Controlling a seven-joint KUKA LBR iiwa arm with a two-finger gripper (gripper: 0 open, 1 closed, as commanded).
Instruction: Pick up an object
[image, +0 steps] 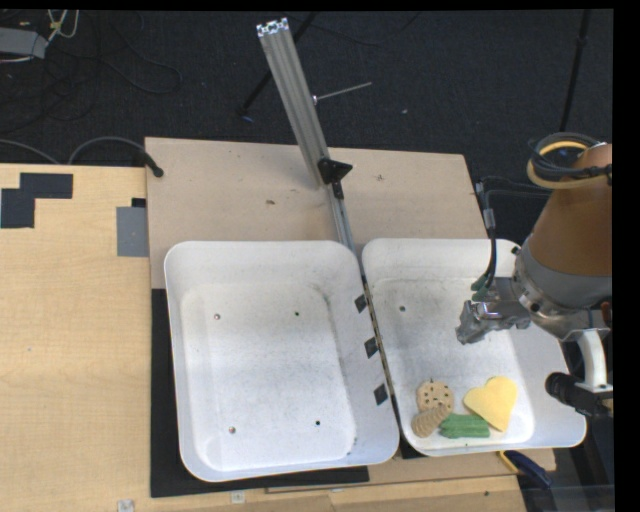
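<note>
The arm (570, 240) holds the tool (478, 322) over the right bin (430, 270); whether it is spread or pressed together cannot be told. Below the tool, well apart, lie a yellow heart (493, 401), a tan cookie (432, 405) and a green piece (464, 427).

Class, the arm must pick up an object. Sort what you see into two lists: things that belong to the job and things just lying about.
Belong to the job:
tool
yellow heart-shaped piece
green piece
round tan cookie
right bin

Just lying about:
left bin
metal rail
cables
</note>
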